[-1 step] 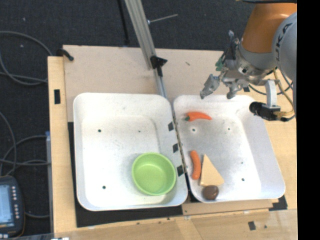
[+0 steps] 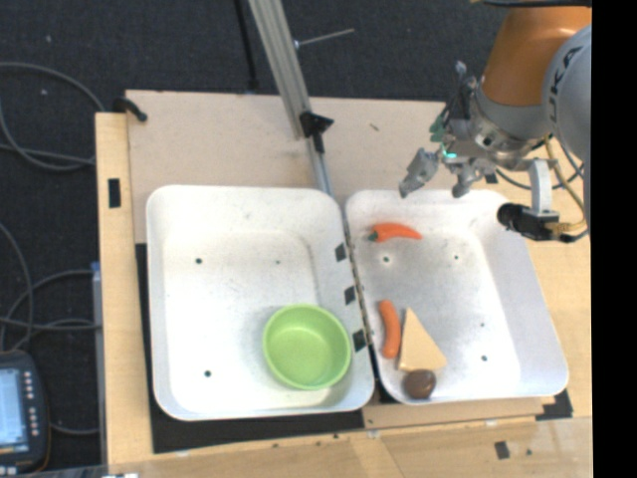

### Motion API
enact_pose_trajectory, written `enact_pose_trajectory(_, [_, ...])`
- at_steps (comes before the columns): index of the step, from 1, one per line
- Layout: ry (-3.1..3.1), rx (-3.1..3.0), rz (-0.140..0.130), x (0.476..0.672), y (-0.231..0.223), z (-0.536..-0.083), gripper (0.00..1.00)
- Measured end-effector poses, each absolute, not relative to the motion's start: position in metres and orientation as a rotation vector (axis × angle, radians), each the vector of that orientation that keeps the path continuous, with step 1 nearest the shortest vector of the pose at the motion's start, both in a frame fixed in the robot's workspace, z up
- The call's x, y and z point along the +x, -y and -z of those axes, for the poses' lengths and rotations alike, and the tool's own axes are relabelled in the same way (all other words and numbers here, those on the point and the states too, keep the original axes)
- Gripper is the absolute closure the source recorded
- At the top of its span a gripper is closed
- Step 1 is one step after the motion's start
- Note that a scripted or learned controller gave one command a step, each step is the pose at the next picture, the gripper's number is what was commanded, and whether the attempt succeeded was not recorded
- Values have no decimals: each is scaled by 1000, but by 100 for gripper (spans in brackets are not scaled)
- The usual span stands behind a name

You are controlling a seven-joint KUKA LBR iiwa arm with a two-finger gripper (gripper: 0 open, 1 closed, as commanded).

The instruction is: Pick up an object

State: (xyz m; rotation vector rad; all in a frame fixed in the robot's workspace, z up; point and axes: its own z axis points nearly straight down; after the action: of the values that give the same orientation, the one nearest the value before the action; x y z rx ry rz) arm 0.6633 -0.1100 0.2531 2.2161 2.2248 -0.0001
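The claw [image 2: 444,175] hangs with its two fingers spread and nothing between them, over the far edge of the right bin [image 2: 518,267], near that bin's far left corner. Closest to it is a small orange piece [image 2: 395,232], lying flat just inside the far edge, well apart from everything else.

At the right bin's near left corner three things crowd together: a carrot [image 2: 390,329] along the left wall, a tan wedge [image 2: 419,345] touching it, and a brown lump [image 2: 419,383] at the wedge's near end. A green bowl [image 2: 307,346] sits at the near right corner of the left bin [image 2: 199,267].

The orange piece looks the easiest pick. It would pay to bring the fingers down across its narrow width, low enough to straddle it, and to close before lifting. The crowded trio risks a finger landing on a neighbour.
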Motion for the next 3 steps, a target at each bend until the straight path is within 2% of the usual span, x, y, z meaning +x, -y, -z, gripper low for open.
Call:
enact_pose_trajectory(2, [-2222,2224,9,670,117,-131,0])
enact_pose_trajectory(3, [-2212,2219,-3,673,120,-106,0])
